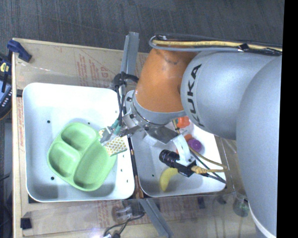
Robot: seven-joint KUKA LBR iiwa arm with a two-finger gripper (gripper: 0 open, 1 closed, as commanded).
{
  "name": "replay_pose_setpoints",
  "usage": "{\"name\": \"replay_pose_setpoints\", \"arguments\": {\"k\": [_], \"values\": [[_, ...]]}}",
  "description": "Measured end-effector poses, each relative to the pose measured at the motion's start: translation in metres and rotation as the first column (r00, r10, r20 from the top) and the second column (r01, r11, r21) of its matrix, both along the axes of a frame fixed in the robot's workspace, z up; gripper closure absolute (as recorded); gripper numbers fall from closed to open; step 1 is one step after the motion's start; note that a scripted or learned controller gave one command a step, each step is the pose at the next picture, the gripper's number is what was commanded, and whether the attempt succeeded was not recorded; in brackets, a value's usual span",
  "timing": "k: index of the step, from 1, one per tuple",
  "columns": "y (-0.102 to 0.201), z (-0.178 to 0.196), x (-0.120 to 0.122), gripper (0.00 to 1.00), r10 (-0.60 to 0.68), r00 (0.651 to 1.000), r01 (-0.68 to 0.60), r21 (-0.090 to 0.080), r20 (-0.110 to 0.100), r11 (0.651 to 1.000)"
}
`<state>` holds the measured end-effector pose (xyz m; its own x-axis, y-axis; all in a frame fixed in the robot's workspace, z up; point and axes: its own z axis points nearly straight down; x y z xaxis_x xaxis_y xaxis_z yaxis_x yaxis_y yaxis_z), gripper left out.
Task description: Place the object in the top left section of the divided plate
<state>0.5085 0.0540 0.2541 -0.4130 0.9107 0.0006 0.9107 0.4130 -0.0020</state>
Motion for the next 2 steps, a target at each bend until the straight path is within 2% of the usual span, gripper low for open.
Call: {"name": "replay_pose_setpoints", "arguments": {"k": [1, 2], "values": [[0.0540, -0.0505, -0.0329, 1.00, 0.062, 0.998, -0.062, -0.001, -0.003, 0.998], [0.0534, -0.0503, -0.0327, 0.00, 0.061, 0.998, -0.061, -0.001, -0.002, 0.998]]}}
